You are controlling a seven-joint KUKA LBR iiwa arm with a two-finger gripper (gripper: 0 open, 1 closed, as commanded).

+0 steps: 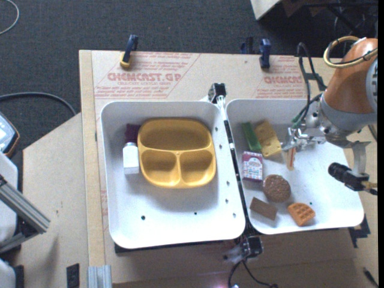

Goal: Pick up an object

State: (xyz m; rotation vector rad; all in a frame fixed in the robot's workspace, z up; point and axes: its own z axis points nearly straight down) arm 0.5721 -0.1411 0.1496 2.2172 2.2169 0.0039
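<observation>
My gripper [296, 140] hangs over the upper middle of the right bin [336, 212], just right of a yellow cheese wedge [268, 138]. A thin orange stick [291, 159] stands upright directly below the gripper; whether it is gripped is unclear. Left of the cheese lies a green bar [250, 136]. Lower down in the same bin are a red and white carton [252, 165], a round brown patty [276, 188], a brown block [263, 209] and an orange waffle [301, 213].
The left bin [114, 203] holds a yellow divided plate [176, 152], with a white bottle [131, 158] and a dark purple item [132, 131] at its left side. The arm's grey body [351, 110] covers the right bin's upper right corner. Clamps sit along the board's far edge.
</observation>
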